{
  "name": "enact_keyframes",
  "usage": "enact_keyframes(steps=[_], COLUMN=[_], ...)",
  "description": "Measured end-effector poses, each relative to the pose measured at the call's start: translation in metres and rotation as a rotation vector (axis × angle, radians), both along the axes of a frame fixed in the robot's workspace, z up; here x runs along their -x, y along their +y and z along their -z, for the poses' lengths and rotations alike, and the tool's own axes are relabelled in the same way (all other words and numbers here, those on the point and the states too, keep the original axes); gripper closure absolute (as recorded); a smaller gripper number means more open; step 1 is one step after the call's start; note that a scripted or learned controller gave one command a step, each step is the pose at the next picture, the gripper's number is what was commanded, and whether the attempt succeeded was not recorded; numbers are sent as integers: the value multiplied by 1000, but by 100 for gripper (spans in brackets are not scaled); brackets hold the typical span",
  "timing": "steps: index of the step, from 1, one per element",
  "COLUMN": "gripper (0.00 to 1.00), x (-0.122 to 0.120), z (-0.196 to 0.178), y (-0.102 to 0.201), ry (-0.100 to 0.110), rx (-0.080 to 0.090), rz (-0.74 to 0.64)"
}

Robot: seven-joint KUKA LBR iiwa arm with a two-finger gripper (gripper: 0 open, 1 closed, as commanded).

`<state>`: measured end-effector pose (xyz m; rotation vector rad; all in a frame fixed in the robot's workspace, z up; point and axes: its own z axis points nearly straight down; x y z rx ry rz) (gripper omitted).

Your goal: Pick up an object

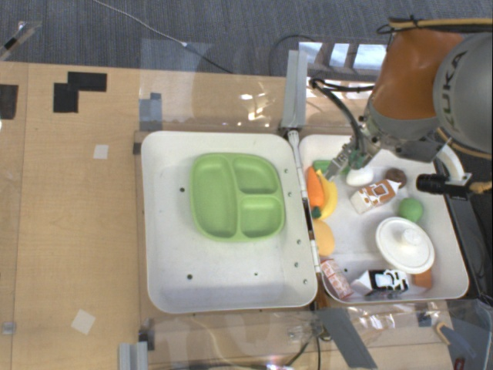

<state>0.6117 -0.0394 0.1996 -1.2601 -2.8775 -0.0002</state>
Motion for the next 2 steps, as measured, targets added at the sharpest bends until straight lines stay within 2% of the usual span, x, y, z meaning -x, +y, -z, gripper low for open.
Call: enact_keyframes(steps=[1, 2], gripper=[100, 100], x=[-12, -54], z=[-101, 68], y=[-15, -62], ry=[-17, 10], rx=[1, 0], rz=[117, 117])
